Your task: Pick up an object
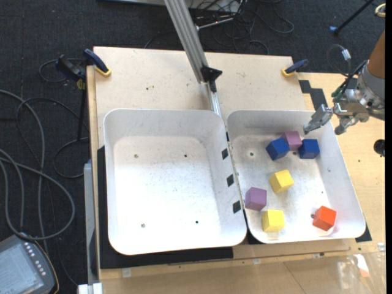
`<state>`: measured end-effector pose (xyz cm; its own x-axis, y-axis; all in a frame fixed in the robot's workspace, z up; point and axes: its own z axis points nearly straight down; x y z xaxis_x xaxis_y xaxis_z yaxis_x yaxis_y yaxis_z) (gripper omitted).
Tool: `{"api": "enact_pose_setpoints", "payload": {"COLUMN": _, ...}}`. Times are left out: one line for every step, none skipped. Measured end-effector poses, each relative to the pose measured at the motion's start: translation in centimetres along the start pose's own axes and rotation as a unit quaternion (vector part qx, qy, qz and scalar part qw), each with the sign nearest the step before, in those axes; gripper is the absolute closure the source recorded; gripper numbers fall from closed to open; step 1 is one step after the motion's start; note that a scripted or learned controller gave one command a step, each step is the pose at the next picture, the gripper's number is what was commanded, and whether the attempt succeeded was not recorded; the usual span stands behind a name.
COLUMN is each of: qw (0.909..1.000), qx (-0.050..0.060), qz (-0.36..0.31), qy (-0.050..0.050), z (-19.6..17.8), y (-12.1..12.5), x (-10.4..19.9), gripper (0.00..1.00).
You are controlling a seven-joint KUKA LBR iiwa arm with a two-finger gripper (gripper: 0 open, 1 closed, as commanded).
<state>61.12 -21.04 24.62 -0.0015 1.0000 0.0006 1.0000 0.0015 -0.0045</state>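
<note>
Poised with fingers apart and holding nothing over right bin [346, 182] rim, tool [327, 120] mid-approach, next needing descent squarely onto nearby blue cube [309, 148].

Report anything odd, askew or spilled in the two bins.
Nothing stands out. All seven cubes sit inside the right bin; the pink cube is wedged between two blue ones. The end effector hovers over that bin's upper right rim.

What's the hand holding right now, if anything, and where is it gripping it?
Nothing. The hand hangs open above the upper right rim of the right bin, with nothing between its fingers; the blocks, including the nearest blue one, lie on the bin floor.
</note>
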Motion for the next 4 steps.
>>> {"api": "enact_pose_setpoints", "payload": {"qw": 1.0000, "qx": -0.002, "qz": -0.001, "qy": -0.001, "z": -0.3, "y": 0.0, "x": 0.0, "gripper": 0.00}}
{"api": "enact_pose_setpoints", "payload": {"qw": 1.0000, "qx": -0.001, "qz": 0.001, "qy": -0.001, "z": 4.7, "y": 0.6, "x": -0.8, "gripper": 0.00}}
{"api": "enact_pose_setpoints", "payload": {"qw": 1.0000, "qx": 0.000, "qz": 0.001, "qy": 0.000, "z": 9.6, "y": 0.1, "x": 0.1, "gripper": 0.00}}
{"api": "enact_pose_setpoints", "payload": {"qw": 0.9999, "qx": -0.013, "qz": 0.001, "qy": -0.004, "z": 12.1, "y": 0.8, "x": -0.2, "gripper": 0.00}}
